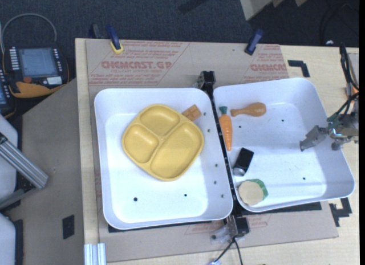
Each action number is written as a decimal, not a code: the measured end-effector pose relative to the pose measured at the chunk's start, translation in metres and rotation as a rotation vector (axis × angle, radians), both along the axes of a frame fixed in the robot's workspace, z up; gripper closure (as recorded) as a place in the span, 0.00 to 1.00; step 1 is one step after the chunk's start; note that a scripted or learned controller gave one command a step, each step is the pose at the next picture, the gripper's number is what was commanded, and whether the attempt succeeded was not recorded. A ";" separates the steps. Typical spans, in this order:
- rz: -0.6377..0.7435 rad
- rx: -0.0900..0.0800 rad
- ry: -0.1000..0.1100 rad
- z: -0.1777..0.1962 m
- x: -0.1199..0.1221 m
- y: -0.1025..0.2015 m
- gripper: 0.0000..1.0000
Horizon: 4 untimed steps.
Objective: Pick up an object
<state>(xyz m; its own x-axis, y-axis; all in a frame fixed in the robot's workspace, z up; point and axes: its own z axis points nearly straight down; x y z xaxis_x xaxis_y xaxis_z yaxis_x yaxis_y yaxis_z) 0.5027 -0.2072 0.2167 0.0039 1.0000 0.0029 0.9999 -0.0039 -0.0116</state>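
— Over at the right edge of the right-hand shallow white bin [296, 96], what is the claw [311, 139] doing?

— It hangs low above the bin's right side, with nothing between its grey fingers [309, 141]. Whether they are spread or pressed together I cannot tell; they are small and blurred.

— Where do the objects lie from the claw?

— All well to its left, along the bin's left side. Farthest up from it lies a tan wooden pestle-shaped piece [250, 110]. Just left of that, against the bin's left wall, lies an orange toy carrot with a green top [226, 130], lengthwise along the wall. Below the carrot sits a small black rectangular block [243, 160], tilted. Lower still, in the near left corner, rests a pale round disc with a green rim [251, 192].

— And beyond those?

— Further left of the claw is the left-hand shallow white bin [111, 161]. It holds a yellow plastic plate with three compartments [163, 142], and a small brown wooden block [191, 112] peeks out at the plate's upper right edge, touching it.

— What carries the bins?

— A light wooden table [85, 201], with a cardboard sheet printed in red [165, 61] under both bins.
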 end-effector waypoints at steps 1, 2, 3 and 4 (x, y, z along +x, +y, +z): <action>0.004 -0.003 -0.011 0.006 0.003 0.000 0.00; 0.003 0.000 -0.004 -0.058 0.004 0.002 0.00; 0.003 -0.002 -0.012 -0.113 0.010 -0.002 0.00; 0.004 0.001 -0.010 -0.126 0.012 -0.002 0.00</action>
